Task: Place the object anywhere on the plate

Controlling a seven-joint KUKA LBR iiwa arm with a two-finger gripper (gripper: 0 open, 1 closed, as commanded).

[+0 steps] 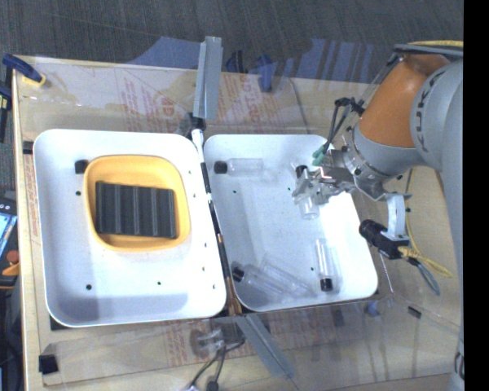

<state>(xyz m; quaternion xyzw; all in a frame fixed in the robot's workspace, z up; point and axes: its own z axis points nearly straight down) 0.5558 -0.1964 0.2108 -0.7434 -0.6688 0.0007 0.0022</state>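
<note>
Bench cardboard (147,104) carries red print, illegible. Gripper (308,187) over right bin (269,218); finger state cannot be told. Plate (138,173) occupies left bin (57,243).

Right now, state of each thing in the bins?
Plate: yellow, flat in the left bin, bare of tubes.
Tube by the bin's far edge: lying down.
Tube near the front corner: lying down.
Front-left tube: lying down.
Gripper: over the right bin; grip unclear.
</note>
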